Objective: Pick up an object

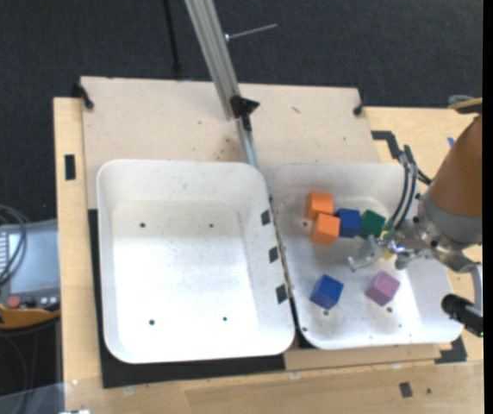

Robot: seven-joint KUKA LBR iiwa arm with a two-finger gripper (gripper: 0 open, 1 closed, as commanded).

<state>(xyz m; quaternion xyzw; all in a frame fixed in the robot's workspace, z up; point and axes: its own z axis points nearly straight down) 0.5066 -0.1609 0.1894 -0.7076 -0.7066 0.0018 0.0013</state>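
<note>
Reaching: the gripper [374,255] hangs low inside the right bin [350,339], at the end of the arm [458,188] that comes in from the right.
Grip state: cannot tell; the metal tip is too small and blurred to read.
Nearest things: the purple cube [383,288] lies just below the tip, apart from it; the green cube [372,223] sits just above.
Cluster: a blue cube [348,222] touches the green one, and two orange cubes [322,217] press against the blue one's left side.
Loner: another blue cube [326,291] stands alone near the bin's left wall.
Left bin [186,335]: white, beside the right one.
Doing it well: the purple cube looks the likeliest pick; centre over it, square to its faces, and descend clear of the green cube.
</note>
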